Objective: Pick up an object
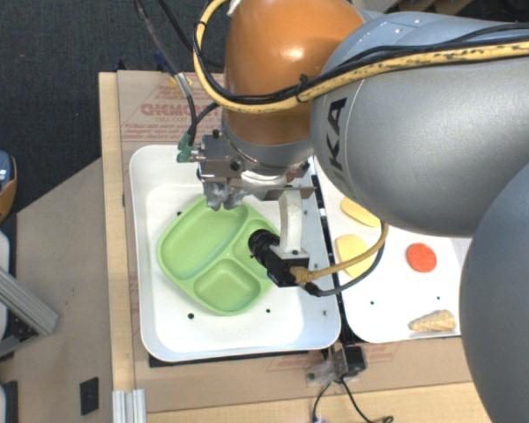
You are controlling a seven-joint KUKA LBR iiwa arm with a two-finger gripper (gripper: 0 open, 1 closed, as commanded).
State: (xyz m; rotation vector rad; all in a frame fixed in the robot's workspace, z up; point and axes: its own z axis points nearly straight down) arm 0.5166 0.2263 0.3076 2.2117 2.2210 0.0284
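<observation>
From my feed the gripper (247,210) is down in the left bin (159,324), right at the green divided tray's (203,258) far right edge. The wrist blocks my view, so can't tell the finger state. Over in the right bin (379,324): an orange disc (421,257) and a tan wedge (433,322).

arm (423,104) covering right bin (397,324), green tray's (203,258) far rim behind end effector (247,205)

The grey arm (441,122) reaches leftward, its claw (247,196) pointing down, apparently low.
</observation>
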